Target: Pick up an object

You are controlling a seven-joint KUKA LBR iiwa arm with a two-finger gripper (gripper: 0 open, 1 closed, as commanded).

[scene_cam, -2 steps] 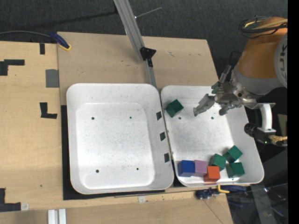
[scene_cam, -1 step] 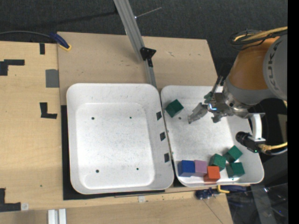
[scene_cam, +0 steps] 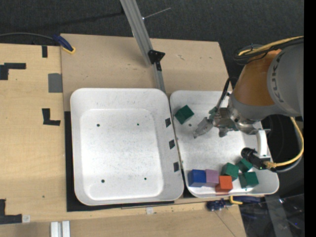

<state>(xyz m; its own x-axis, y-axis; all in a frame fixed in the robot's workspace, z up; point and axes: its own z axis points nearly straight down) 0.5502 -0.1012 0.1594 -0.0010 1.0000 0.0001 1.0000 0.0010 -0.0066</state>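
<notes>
My gripper (scene_cam: 209, 132) hangs over the middle of the right bin (scene_cam: 197, 98), open, with nothing between its fingers. A dark green block (scene_cam: 184, 114) lies a little to its upper left, apart from the fingertips. Along the bin's front edge sits a cluster: a blue block (scene_cam: 197, 177), a purple block (scene_cam: 212, 177), an orange block (scene_cam: 225, 182) and two green blocks (scene_cam: 230, 170) (scene_cam: 249, 177). The grey arm with its orange band (scene_cam: 254, 85) reaches in from the right and covers the bin's right side.
The left bin (scene_cam: 121, 144) stands beside the right one, with a raised divider edge between them. A metal rail (scene_cam: 140, 31) slants down from the top to the bins' back edge. A yellow cable (scene_cam: 291, 154) loops at the right.
</notes>
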